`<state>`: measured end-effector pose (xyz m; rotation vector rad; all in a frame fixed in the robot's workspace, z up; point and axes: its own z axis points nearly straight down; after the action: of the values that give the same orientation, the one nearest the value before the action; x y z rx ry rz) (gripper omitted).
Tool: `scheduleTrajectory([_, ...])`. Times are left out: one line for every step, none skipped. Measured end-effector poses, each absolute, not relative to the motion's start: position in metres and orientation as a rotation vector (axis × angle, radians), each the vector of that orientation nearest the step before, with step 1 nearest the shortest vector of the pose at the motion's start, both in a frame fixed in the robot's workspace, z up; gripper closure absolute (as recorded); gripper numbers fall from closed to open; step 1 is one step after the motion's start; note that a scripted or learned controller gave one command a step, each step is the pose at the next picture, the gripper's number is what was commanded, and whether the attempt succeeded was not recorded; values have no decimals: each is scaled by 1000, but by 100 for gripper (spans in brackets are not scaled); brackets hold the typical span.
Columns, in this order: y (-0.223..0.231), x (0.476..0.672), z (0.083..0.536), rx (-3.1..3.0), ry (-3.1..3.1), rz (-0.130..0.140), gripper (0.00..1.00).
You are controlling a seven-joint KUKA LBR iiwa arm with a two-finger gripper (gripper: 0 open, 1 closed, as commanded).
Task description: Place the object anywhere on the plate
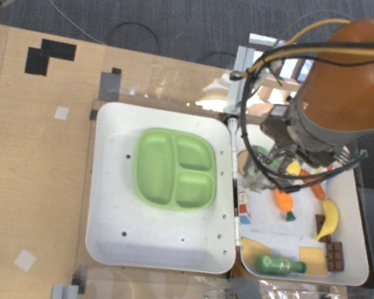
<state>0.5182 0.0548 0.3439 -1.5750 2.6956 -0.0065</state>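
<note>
On your left, the left bin [102, 237] holds a green plate [174, 169] with three compartments, lying a little above the bin's middle; nothing lies on the plate.

Move right past the rim the bins share and you reach the right bin [353, 272], where the toys are. Against its left wall lies a small red, white and blue carton [243, 214]. Near the front edge a green bottle [280, 265] lies on its side, with a tan slice [312, 258] just beside it and a brown chocolate bar [335, 256] to the right of that. In the middle you see an orange carrot [284, 202] with a green tip. Further right are a yellow banana [328, 219] and, above it, a small orange-red piece [318, 191].

The arm [359, 80] hangs over the bin's back half. The gripper [260, 178] is low near the left wall; you cannot tell how it is set, nor whether it holds anything.
</note>
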Motion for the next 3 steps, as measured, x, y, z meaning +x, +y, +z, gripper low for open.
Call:
scheduleTrajectory([109,488,278,-1792,2570,0,100])
scheduleTrajectory([111,559,324,-2038,2375,-5,100])
scheduleTrajectory([53,532,341,-2516,1869,-8,100])
